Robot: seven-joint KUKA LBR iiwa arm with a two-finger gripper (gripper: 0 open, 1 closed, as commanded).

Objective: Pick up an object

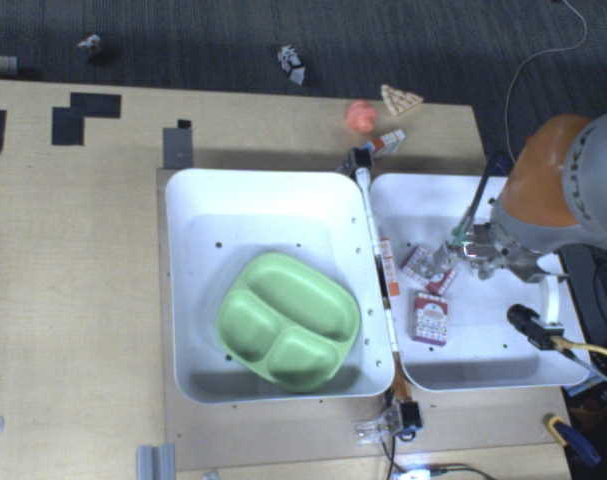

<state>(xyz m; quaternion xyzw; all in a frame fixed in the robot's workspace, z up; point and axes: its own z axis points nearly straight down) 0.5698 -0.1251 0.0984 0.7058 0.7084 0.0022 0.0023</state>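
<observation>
Reaching into the right bin, our claw hangs just over a small silvery packet; we cannot tell its state. Nothing is lifted yet. A red packet lies nearer; a green tray sits in the left bin

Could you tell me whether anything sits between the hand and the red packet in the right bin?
Nothing visible does. The hand hangs over the right bin, and the red packet lies flat just below it in the view. A silver wrapper lies beside the hand, left of that path.
</observation>
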